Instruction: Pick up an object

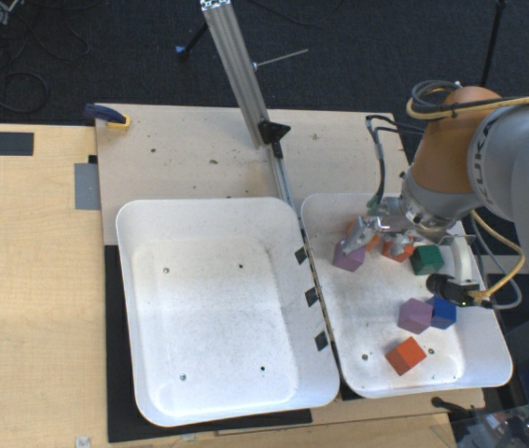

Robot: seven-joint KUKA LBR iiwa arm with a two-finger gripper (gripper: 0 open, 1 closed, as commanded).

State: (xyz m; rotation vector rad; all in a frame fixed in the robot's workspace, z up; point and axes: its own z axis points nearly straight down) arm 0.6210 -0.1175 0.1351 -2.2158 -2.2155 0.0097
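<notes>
Hovering low in the right bin [488, 367], the tool [368, 234] sits just above a purple block [348, 257]; whether its fingers clamp that block, I cannot tell.

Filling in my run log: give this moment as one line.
arm: over right bin | hand: low beside purple block | nothing seen held

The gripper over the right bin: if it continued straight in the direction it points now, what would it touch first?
Probably the light purple block, which lies just below and left of the gripper. Depth is unclear from this slanted view, so it may instead meet the right bin floor beside it.
</notes>
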